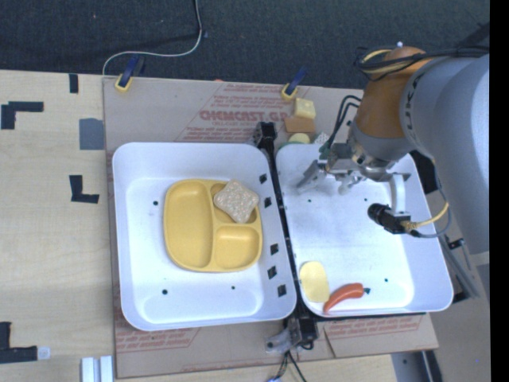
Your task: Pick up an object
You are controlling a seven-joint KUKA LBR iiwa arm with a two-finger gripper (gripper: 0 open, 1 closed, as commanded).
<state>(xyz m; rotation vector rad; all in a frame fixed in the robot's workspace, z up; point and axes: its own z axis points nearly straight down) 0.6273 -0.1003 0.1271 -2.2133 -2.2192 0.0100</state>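
The counter (pixel 48 213) carries a brown cardboard sheet (pixel 231 110) on which two shallow white bins sit side by side. The grey arm (pixel 445 126), with its orange band (pixel 382 102), reaches in from the right and hangs over the far end of the right bin (pixel 421 289). The left bin (pixel 135 213) holds a yellow divided tray (pixel 195 229), and a pale, speckled sponge-like block (pixel 236 200) rests across the tray's far right compartment. At the near end of the right bin lie a pale yellow flat piece (pixel 313 279) and, just beside it and touching or nearly so, an orange-red chili-shaped toy (pixel 344 295). Beyond the bins' far rims, on the cardboard, sit a tan block (pixel 301 122) and a small pale green round thing (pixel 298 138). The gripper (pixel 328 172) is down over the far left part of the right bin, its fingers spread and released, with nothing between them; the bin floor under it looks bare. My reading is that the task is at the approach stage, with no grasp made. The nearest candidates lie well apart from the gripper at the bin's near end, so the next move would likely call for travelling toward the chili or the yellow piece, lining the fingers across it, descending and closing.
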